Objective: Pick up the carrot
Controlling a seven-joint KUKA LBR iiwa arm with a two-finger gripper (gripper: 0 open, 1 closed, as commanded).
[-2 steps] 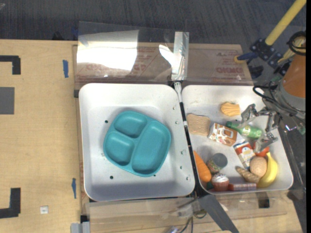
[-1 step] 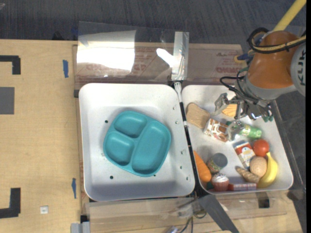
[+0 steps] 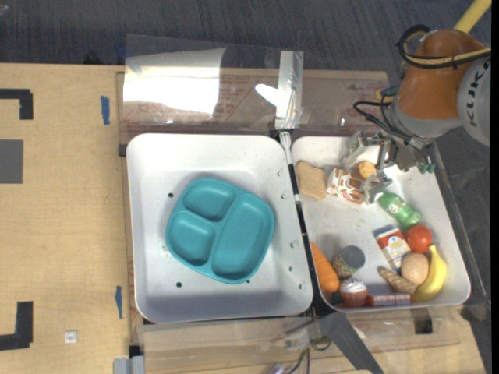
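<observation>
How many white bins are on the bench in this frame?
2: the left bin holding a teal divided plate, and the right bin holding the carrot among other items.

Grey arm (image 3: 475, 115) with orange band, black cables, metal tool (image 3: 377, 162).

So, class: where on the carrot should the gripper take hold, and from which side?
Grip the carrot around its thick middle, coming straight down from above. It lies flat along the right bin's left wall, so the fingers should probably close across its width; the wall side is tight. The gripper is at the bin's far end.
</observation>
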